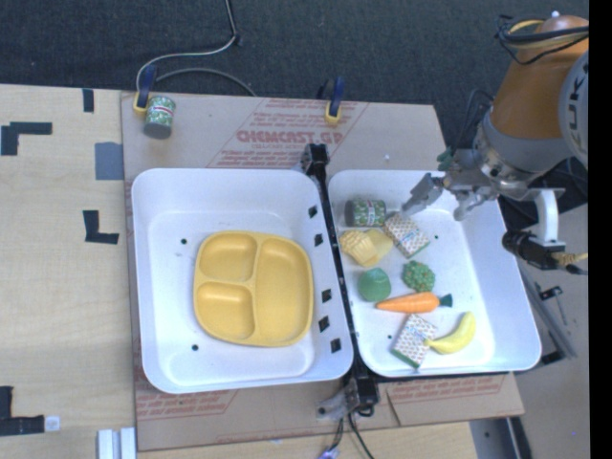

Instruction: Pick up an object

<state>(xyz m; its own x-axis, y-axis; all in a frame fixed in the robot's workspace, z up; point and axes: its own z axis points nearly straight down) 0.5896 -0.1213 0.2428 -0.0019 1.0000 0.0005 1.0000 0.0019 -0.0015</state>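
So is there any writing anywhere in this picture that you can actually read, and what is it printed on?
"CHEMCAST" in red, repeated along the brown cardboard sheet under the bins; the smaller print around it is too blurred to read.
Letters on the arm's grey casing: cut off at the edge, unreadable.
Labels on the small can, the green can and the two patterned packets: too small to read.

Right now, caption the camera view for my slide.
Open gripper hovers over right bin of toy food; yellow tray fills left bin.
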